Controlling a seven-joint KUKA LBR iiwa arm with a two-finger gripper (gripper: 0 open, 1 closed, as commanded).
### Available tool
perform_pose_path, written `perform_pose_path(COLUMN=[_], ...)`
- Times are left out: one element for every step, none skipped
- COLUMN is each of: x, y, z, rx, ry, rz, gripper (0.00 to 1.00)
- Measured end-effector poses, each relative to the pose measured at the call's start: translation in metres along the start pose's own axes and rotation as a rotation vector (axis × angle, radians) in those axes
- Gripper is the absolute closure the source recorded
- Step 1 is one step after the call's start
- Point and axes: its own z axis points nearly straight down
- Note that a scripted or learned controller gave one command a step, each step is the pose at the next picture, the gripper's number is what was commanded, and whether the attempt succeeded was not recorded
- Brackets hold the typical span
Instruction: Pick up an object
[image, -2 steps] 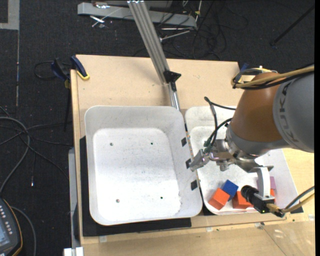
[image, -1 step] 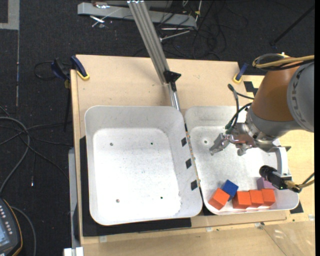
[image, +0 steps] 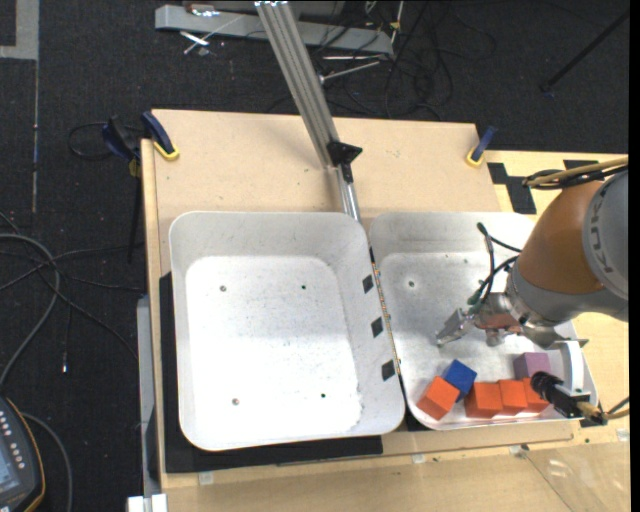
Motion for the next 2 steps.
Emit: perform_pose_path(x=[-0.049,0.019], y=[0.029,0.009], z=[-0.003,-0.11], rx=[-0.004,-0.007], ry=[-0.003,0.001], rz=[-0.002,-0.012], gripper=[0.0,0.0])
